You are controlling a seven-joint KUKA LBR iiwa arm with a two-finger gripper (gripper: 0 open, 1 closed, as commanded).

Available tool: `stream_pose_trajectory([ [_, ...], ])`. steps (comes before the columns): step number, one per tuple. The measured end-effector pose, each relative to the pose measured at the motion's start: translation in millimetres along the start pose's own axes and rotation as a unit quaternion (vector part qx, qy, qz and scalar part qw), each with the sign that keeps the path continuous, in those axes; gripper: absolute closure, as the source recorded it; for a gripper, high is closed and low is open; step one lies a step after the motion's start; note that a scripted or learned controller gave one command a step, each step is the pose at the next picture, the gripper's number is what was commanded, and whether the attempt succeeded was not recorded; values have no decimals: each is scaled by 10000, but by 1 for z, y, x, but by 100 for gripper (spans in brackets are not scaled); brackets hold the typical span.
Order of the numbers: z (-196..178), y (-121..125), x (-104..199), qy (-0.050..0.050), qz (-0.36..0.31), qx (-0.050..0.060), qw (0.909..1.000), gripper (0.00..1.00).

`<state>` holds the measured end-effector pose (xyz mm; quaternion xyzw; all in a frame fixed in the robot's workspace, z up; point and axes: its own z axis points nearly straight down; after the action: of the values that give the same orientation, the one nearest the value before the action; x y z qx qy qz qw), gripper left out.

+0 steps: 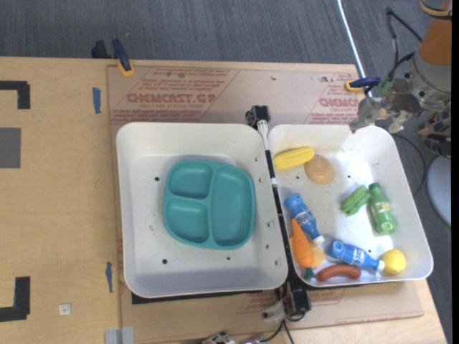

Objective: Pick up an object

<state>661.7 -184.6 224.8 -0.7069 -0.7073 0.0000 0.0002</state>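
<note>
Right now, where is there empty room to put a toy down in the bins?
In the left white bin, bare floor rings the teal divided plate. In the right white bin, the far corner beyond the tan round bread roll is free; its near end is crowded around the blue plastic bottle.

Two white bins sit side by side on the desk — the left bin (136, 213) and the right bin (412, 213). One teal divided plate (209, 202) lies in the left. The right holds nine items: one corn cob (293, 158), one tan round piece (320, 170), one green pod (353, 200), one green bottle (381, 209), two blue bottles (304, 218) (353, 254), one carrot (303, 247), one sausage (339, 272) and one lemon (393, 261).
</note>
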Motion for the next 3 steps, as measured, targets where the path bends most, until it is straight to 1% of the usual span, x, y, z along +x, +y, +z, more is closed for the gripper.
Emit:
stream_pose_trajectory([
  [1, 111, -49, -32, 71, -480, 26, 9988, 0],
  [2, 139, -123, -19, 34, -965, -17, 9953, 0],
  [3, 129, -123, -21, 10, -958, -35, 9954, 100],
])
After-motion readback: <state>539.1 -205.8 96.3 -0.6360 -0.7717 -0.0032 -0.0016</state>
